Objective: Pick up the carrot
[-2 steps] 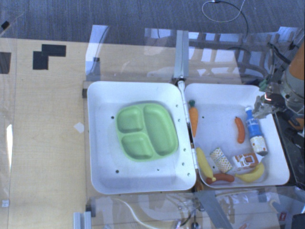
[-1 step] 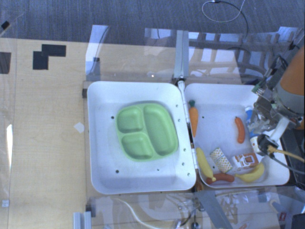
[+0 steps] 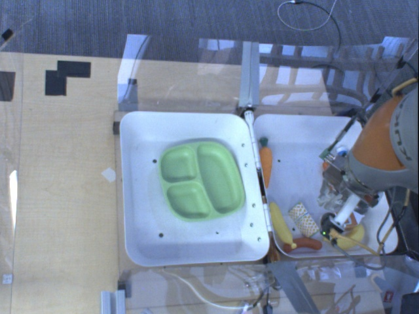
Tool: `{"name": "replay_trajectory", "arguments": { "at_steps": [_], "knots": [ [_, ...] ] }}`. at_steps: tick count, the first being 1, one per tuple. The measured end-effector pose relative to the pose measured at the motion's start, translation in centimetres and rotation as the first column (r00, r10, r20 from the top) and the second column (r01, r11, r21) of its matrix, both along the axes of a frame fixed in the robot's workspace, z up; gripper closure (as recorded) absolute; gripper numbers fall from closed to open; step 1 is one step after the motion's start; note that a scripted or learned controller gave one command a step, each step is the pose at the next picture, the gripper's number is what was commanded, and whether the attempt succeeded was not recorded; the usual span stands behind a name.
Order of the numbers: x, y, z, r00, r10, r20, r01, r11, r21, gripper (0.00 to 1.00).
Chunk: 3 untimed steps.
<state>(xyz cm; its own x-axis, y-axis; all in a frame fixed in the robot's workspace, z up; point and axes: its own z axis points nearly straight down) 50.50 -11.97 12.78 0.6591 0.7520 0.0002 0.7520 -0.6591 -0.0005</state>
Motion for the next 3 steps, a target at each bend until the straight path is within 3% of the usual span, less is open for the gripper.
{"name": "replay_trajectory", "arguments": {
  "at_steps": [1,2,3],
  "knots": [
    [-1.8,-2.2,6.5,0.951,-0.31,0.0,0.31,0.951,-0.001,1.0],
    [-1.8,2.1,8.6,0.968,-0.253,0.0,0.253,0.968,0.0,1.0],
    [-1.8,4.4,9.0,1.0,0.0,-0.001,0.0,1.0,-0.001,1.0]
  ]
}}
